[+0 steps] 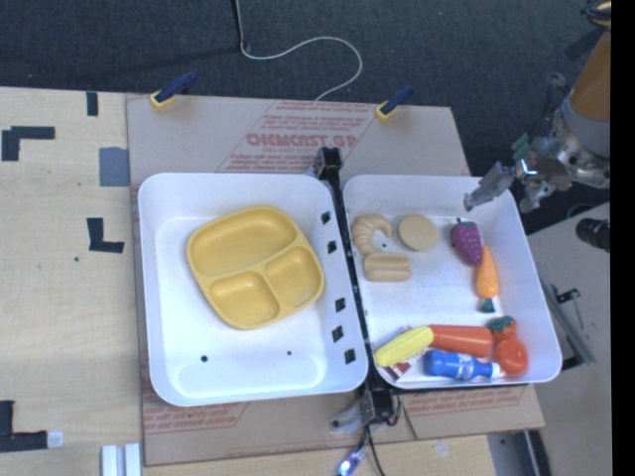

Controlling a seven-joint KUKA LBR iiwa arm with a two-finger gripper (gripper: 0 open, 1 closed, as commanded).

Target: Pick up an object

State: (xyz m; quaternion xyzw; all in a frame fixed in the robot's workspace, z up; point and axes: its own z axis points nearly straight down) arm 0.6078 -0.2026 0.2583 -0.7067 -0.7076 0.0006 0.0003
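Observation:
My gripper (506, 194) hovers over the far right corner of the right bin (536, 266). Its two fingers are spread open with nothing between them. Just below it and to its left lie a purple bunch of grapes (466, 241) and an orange carrot (486, 276). Further left in that bin are a croissant (372, 231), a round tan biscuit (418, 232) and a small bread roll (387, 267). Along the near wall lie a yellow corn cob (405, 345), an orange sausage (461, 338), a red tomato (511, 355) and a blue bottle (456, 367).
The left bin (169, 345) holds a yellow divided plate (256, 266). A black divider (342, 266) runs between the two bins. Both bins rest on a cardboard sheet (298, 137) held by clamps, with a cable (298, 48) trailing behind.

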